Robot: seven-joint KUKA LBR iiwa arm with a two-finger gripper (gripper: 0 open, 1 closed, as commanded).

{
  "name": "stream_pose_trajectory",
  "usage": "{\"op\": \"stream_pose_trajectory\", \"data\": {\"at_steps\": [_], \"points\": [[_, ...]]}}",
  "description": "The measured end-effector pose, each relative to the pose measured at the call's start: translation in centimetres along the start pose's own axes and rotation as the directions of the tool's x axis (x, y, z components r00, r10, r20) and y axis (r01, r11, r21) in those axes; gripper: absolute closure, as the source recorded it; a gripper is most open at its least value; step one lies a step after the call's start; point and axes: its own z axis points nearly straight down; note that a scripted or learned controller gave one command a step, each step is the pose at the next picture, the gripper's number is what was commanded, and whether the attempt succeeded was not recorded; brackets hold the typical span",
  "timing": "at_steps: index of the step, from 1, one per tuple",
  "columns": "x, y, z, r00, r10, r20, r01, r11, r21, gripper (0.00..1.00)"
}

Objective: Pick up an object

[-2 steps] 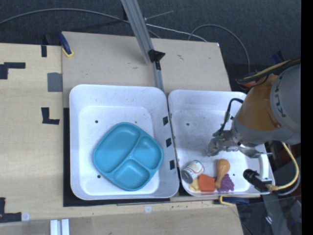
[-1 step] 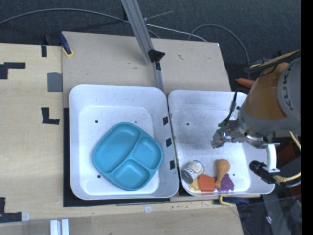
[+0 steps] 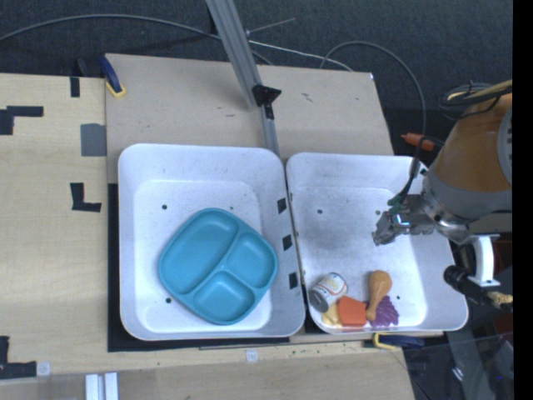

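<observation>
My gripper [image 3: 388, 227] hangs over the right side of the right bin [image 3: 350, 182], reaching in from the right, with nothing visible between its parts. Below it, along the bin's front edge, lies a cluster of toy items: a small white can [image 3: 328, 289], an orange block [image 3: 352, 311], a tan drumstick-shaped piece [image 3: 378, 288] and a purple bunch [image 3: 386, 312]. The gripper stands well apart from all of them, toward the bin's middle right.
The left bin [image 3: 141, 182] holds a blue divided plate [image 3: 218, 265]. A grey metal pole [image 3: 237, 48] slants from the top down to the seam between the bins. Cables run over the dark floor behind the bench.
</observation>
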Motion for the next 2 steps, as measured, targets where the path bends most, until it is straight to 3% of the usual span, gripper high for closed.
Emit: {"op": "stream_pose_trajectory", "data": {"at_steps": [1,2], "points": [[-1.1,0.1,-5.1,1.000,0.000,0.001,0.000,1.000,-0.001,1.00],[3.8,2.3,-5.8,1.000,-0.005,-0.003,0.005,1.000,0.003,1.00]]}}
